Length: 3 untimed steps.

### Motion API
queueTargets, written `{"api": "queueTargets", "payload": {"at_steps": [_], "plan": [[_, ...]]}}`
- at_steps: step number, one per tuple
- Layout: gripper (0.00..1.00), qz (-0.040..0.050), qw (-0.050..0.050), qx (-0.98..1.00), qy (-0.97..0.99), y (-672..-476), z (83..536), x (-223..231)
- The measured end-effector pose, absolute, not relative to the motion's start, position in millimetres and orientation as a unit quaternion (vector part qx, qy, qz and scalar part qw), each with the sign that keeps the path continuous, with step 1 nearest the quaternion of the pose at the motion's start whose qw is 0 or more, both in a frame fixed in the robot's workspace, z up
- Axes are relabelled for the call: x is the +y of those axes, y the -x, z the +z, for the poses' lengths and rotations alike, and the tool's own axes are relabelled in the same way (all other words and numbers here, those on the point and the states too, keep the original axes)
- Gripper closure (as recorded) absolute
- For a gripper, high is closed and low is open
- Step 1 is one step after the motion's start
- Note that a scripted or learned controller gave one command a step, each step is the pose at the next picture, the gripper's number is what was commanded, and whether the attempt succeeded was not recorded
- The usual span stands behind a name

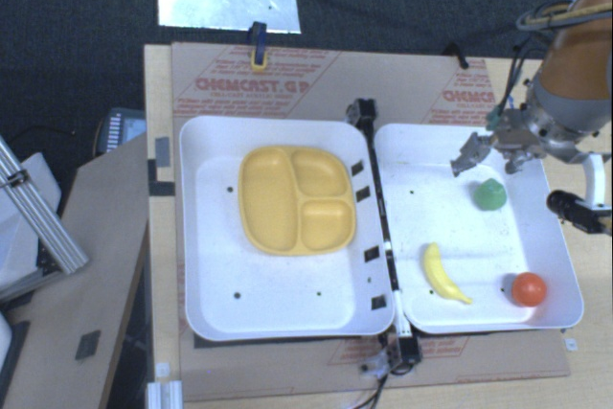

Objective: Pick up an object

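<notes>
Cardboard-covered counter (316, 77) carries two shallow white bins; over the right bin (565, 302) the gripper's (490, 158) fingers (466, 155) stand apart, holding nothing, poised just above the round green ball (490, 194), likely the target; nearby lie a yellow plastic banana (443, 273) and orange ball (528, 288); the arm reaches from the right, wrist angled downward.

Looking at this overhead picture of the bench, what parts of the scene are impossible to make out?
- The arm: cut off by the right edge of the camera view, so most of it is unseen.
- The tool: blurred, and seen from above, so its grip cannot be judged.
- The green ball: too small and soft to tell what it is made of.
- The cardboard's red lettering: the white bins cover most of it.
</notes>
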State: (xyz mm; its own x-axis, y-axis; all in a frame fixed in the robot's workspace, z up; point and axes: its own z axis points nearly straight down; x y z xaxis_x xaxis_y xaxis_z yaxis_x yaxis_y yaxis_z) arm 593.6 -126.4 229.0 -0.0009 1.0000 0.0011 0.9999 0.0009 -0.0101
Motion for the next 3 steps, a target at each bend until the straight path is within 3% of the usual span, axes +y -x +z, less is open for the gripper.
{"api": "queueTargets", "payload": {"at_steps": [1, 3], "plan": [[0.0, -0.0003, -0.001, -0.708, 0.706, -596.0, 235.5, -126.2], [0.0, 0.0005, 0.001, -0.709, 0.705, -607.2, 128.0, -116.8]]}}
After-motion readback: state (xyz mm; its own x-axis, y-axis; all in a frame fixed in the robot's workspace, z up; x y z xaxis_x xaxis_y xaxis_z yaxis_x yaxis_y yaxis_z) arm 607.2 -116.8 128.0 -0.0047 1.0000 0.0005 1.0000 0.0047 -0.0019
